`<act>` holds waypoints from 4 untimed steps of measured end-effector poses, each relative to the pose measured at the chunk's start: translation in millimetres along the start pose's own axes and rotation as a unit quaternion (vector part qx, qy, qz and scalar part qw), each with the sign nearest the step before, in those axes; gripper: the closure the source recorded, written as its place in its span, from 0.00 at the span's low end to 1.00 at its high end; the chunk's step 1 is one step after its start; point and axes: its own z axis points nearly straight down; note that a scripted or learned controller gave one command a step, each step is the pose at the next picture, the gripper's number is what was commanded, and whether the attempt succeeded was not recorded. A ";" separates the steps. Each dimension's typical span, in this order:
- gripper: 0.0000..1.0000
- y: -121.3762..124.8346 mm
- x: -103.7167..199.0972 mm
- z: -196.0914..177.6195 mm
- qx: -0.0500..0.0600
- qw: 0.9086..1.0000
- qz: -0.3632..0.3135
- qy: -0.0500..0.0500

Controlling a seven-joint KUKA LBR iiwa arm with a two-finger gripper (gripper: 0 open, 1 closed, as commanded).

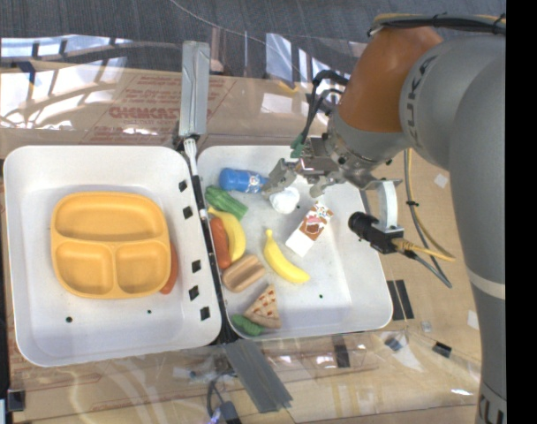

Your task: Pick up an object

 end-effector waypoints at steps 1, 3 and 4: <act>1.00 0.5 1.0 -9.9 0.001 1.000 -0.003 0.000; 0.00 -70.5 -31.3 105.2 -0.001 1.000 -0.024 -0.001; 0.00 -98.1 14.6 136.9 0.000 0.997 -0.082 0.000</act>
